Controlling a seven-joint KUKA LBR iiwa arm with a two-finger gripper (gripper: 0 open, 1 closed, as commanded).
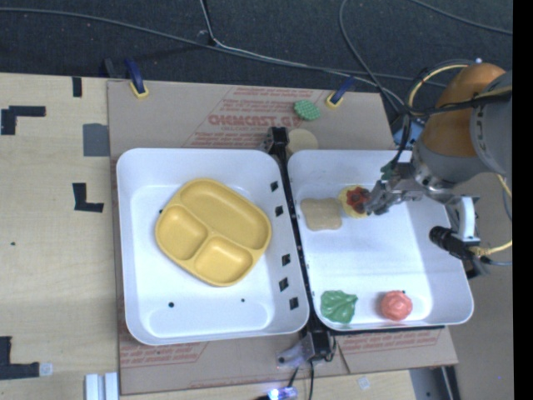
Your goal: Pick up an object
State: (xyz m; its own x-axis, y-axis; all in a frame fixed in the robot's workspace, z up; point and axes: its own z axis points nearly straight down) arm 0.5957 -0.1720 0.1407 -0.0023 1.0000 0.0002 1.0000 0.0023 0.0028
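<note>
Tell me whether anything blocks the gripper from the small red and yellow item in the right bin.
Nothing visible does. The gripper is low in the right bin, right at the red and yellow item. The beige piece lies just beyond that item, on the side away from the gripper, so not in between.

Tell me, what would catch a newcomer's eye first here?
Probably the yellow divided plate, lying at a slant in the left bin and taking up much of its floor. Next, the grey and orange robot arm reaching in from the right, its gripper down in the right bin beside a small red and yellow object. A green leafy toy and a red tomato-like toy sit along that bin's near edge.
</note>
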